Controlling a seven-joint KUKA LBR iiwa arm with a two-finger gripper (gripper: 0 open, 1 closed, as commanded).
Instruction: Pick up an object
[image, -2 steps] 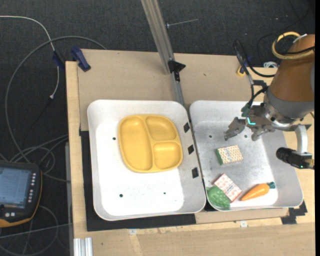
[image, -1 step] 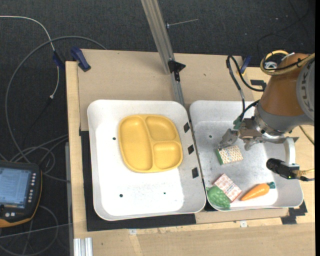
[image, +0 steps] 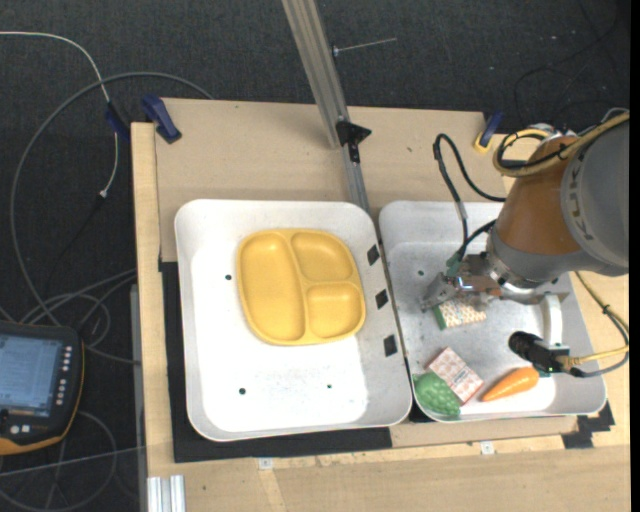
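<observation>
My gripper (image: 447, 291) reaches down into the right bin (image: 410, 250) from the right, its tip low over the bin's middle. A small speckled packet (image: 462, 315) lies just below and right of the tip, touching or nearly touching it. Nearer the front edge lie a pink patterned packet (image: 456, 372), a green object (image: 437, 394) and an orange carrot (image: 510, 383). I cannot make out anything held between the fingers.
The left bin (image: 210, 380) holds a yellow plate (image: 299, 284) with three compartments. A metal post (image: 322, 70) rises from between the bins at the back. Black cables (image: 455, 190) trail over the right bin's far side. A black part (image: 535, 350) of the arm hangs over the carrot.
</observation>
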